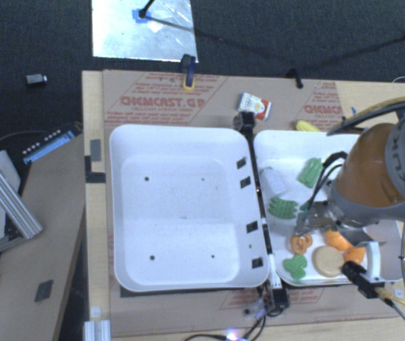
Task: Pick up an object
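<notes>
Here you have the arm (384,172) reaching in from the right over the right bin (273,144), its orange band sitting above the near half of that bin. The claw (312,221) hangs low among the objects, just above the small orange ring (301,244); whether it is wide, narrow or holding anything you cannot tell, since the wrist hides most of it. Note the contents of the right bin: a light green piece (310,171) toward the far side, a darker green ridged piece (283,207) just left of the claw, another green piece (295,265) at the near edge, a pale tan disc (326,261) beside it, and an orange block (338,241) next to the disc, partly under the arm. A clear pale item (274,182) lies near the bin's left wall. The left bin (181,204) sits alongside, touching the right bin along a black-clipped divider. On the table (160,99) beyond the bins you see a small orange-and-white carton (254,105) and a yellow object (307,126) at the right bin's far rim.
</notes>
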